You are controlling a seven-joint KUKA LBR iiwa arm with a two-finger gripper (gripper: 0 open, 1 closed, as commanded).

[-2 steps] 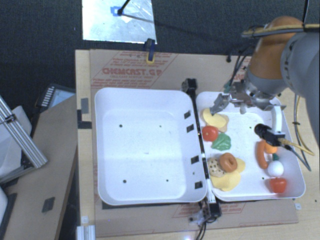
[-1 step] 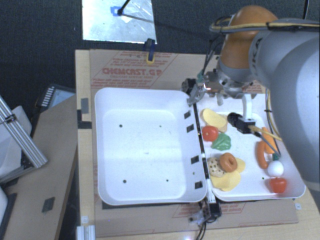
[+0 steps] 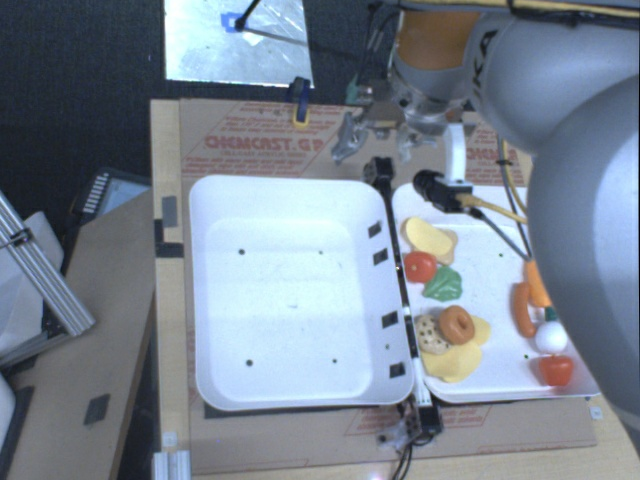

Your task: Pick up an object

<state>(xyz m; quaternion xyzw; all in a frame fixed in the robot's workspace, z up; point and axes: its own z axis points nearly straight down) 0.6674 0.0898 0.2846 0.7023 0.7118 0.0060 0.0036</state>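
So far, as we read it, nothing has been picked up: the whole task lies ahead. The tool (image 3: 388, 136) hangs above the far rim of the two white bins, near where they meet, and we see nothing between its metal fingers; whether they stand wide or narrow we cannot tell, since the wrist and cables crowd that spot.

All the candidates lie in the right bin (image 3: 500, 253), nearer the camera than the tool and to its arm side. Closest to the tool is a pale yellow slice (image 3: 430, 238), flat and soft-edged. Just beyond it sit a small red tomato (image 3: 420, 266) and a green leafy piece (image 3: 443, 285), touching or nearly so. Further from the tool we find a brown doughnut (image 3: 457, 324) resting partly on a chocolate-chip cookie (image 3: 431, 334) and on a yellow piece (image 3: 452, 361) beneath. Towards the arm lie an orange carrot-like piece (image 3: 523, 308), a white egg (image 3: 549, 338) and a second red piece (image 3: 555, 370), close together by the bin's near corner.

They look like small toy foods, smooth and rounded. The left bin (image 3: 290, 288) shows bare white floor.

We judge that choosing one item, descending, closing and lifting all remain. The tomato or egg might roll; the flat slices offer little to grip.
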